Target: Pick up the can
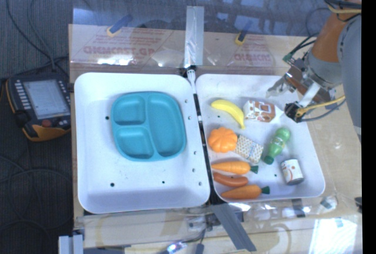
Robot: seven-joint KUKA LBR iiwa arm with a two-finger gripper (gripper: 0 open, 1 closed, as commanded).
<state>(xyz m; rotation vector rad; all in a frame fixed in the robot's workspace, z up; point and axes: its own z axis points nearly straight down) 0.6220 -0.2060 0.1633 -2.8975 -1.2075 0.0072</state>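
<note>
the can (292, 170) lies in the right bin (314, 156), near that bin's front right corner, just right of the green bottle (275, 145) and apart from it. the claw (289, 92) hangs over the back right part of the same bin, beside the small red-and-white packet (259, 110), well apart from the can. i cannot tell how the claw is set; nothing shows in it, and the can rests untouched.

so the step in hand looks like the approach, with the grasp not yet begun. the next move calls for carrying the claw toward the front of the bin until it stands over the can, then lowering it around the can's body. the green bottle on one side and the bin wall on the other leave little room, so the descent would need to be centred well.

the left bin (88, 129) holds a blue divided plate (147, 124).
</note>
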